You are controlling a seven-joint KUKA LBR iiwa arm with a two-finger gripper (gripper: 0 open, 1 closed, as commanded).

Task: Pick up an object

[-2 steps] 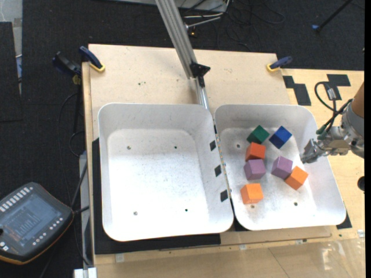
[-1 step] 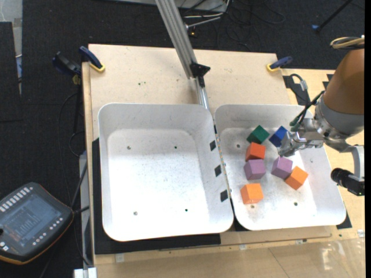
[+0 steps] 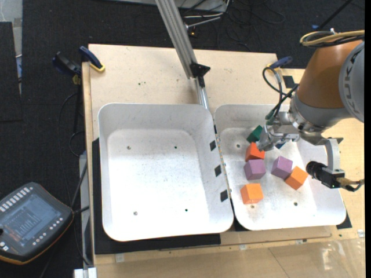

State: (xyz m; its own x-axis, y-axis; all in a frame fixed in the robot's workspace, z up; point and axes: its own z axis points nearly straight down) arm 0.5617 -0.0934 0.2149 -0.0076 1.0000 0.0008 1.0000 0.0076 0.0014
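The right bin [image 3: 324, 213] holds several small blocks. A dark green block [image 3: 254, 134] lies at the upper left of the group, with a red-orange block [image 3: 254, 152] just below it. Below that sit a purple cube [image 3: 254, 169] and an orange cube [image 3: 251, 193]. To the right are a second purple cube [image 3: 282, 167] and an orange block [image 3: 296, 178]. My gripper [image 3: 271, 139] hangs low over the bin, right next to the green and red-orange blocks, under the grey and orange wrist.
The left bin [image 3: 116, 120] sits beside the right one. A metal rail [image 3: 177, 30] slants down from the top to the gap between the bins. A teach pendant [image 3: 29, 219] lies at the lower left. Cables trail by the arm at the right.
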